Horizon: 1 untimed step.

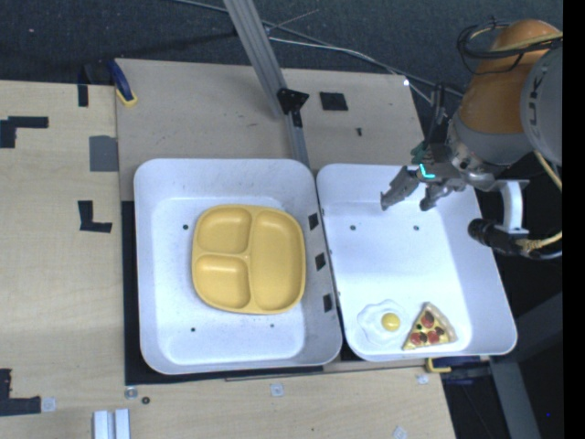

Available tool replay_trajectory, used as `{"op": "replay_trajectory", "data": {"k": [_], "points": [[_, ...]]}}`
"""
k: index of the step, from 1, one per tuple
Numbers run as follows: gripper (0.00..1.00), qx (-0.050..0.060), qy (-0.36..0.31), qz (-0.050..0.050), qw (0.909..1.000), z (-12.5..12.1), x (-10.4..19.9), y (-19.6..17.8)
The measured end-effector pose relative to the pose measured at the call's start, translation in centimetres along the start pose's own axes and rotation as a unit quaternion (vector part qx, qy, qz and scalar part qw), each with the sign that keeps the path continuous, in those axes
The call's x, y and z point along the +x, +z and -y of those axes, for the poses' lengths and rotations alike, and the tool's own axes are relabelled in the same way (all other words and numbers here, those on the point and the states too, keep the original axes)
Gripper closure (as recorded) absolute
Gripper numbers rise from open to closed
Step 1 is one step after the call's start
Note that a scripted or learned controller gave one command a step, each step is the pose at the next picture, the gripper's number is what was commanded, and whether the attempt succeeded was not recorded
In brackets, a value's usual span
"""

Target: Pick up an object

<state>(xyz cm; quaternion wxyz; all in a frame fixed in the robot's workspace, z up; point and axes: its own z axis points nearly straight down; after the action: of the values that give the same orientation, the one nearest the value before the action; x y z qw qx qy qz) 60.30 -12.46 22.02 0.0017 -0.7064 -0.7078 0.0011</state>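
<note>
My claw (409, 197) hangs over the far end of the right bin (457, 245), its two fingers spread apart with nothing between them. I count two white bins on the bench (210, 108). Two small toys lie in my bin, well below the claw at the near end: one fried egg (381, 319) and, just beside it, one pizza slice (430, 326). To my left, the left bin (155, 245) holds one yellow divided plate (249, 259).

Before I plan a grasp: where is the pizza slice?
In the right bin's near corner lies the pizza slice, beside the fried egg.
</note>
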Motion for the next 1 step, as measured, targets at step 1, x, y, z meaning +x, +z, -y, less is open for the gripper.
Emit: {"op": "replay_trajectory", "data": {"k": [1], "points": [[0.0,-0.001,0.0,0.0,1.0,-0.05,0.0,-0.09]]}}
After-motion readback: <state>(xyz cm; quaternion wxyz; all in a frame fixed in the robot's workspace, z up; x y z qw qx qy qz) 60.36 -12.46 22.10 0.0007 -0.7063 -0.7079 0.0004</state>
